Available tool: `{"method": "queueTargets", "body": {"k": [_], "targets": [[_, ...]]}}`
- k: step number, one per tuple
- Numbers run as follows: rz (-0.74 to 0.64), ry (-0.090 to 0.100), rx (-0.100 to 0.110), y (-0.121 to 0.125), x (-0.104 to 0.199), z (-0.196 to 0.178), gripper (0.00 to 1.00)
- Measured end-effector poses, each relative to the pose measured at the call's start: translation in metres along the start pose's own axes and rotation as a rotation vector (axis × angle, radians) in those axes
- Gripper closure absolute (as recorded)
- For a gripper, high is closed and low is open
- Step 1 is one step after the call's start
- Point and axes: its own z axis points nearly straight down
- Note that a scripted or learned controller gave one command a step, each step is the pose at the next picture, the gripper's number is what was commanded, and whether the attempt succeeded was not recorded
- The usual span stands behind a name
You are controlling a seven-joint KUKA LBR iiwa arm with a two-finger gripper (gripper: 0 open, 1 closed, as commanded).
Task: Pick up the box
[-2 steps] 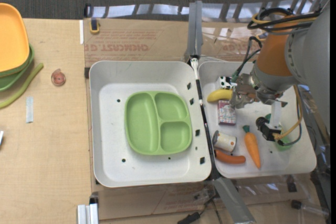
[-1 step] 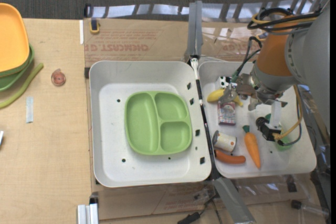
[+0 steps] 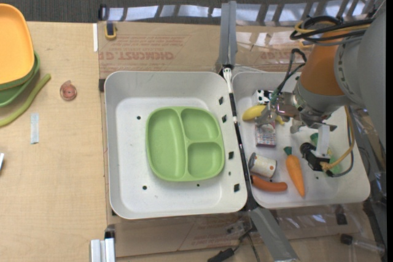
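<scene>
Hovering over the right bin [image 3: 344,193], the gripper [image 3: 277,108] sits just above the small box [image 3: 266,135], which lies near the bin's left wall beside a banana [image 3: 253,112]; finger spread, cannot tell.

Readable text is present on one item: the flattened cardboard sheet [image 3: 163,52] lying behind the two white bins. Its printing is red and appears upside down from the camera's position. The largest line, once inverted, appears to read "CHEMCOT, G", followed by further characters that are not resolved. Smaller red lines sit above and below this word; they are too small to read. A similar faint red imprint on the cardboard [image 3: 270,53] behind the right bin is partly covered and illegible
</scene>
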Motion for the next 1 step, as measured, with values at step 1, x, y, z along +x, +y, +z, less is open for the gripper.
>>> {"method": "queueTargets", "body": {"k": [1], "targets": [[-0.001,0.0,0.0,0.0004,0.0001,-0.0094,1.0]]}}
